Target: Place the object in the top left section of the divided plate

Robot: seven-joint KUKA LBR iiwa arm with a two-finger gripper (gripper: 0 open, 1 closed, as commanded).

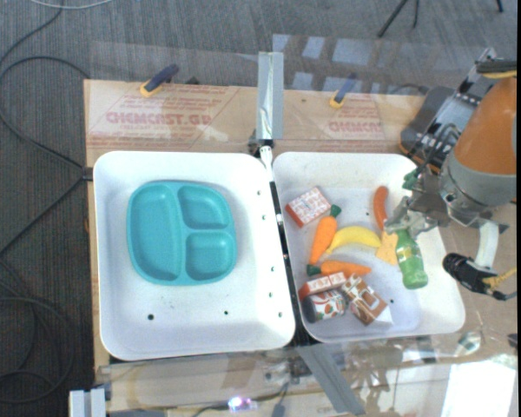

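A turquoise plastic divided plate (182, 233) is lying in the left shallow white bin (113, 320), with one long section on its left and two smaller sections on its right. All three sections are bare.

The toy food is sitting in the right shallow white bin (434, 315), just beside the first. A green plastic bottle (409, 261) is lying near that bin's right side, with a yellow wedge (387, 248) touching it on the left. Toward the middle, a yellow banana (356, 237) is resting between an upper orange carrot (323, 238) and a lower orange carrot (346, 268). A red-orange sausage (380, 207) is standing above them, and a small red and white carton (307, 207) is lying near the upper left corner. More red and brown cartons (347, 302) are clustering along the bin's near edge.

The grey pincer (408, 218) is hovering directly over the top of the green bottle; whether its fingers are spread or closed cannot be told from this angle. The grey arm with its orange band (491, 133) is reaching in from the right.

Both bins are resting on a brown cardboard-covered tabletop (174, 124) printed with faded red lettering and pinned by yellow-and-blue clamps (159, 79). Around it, dark grey carpet (35, 233) is carrying loose black and white cables (22, 68).
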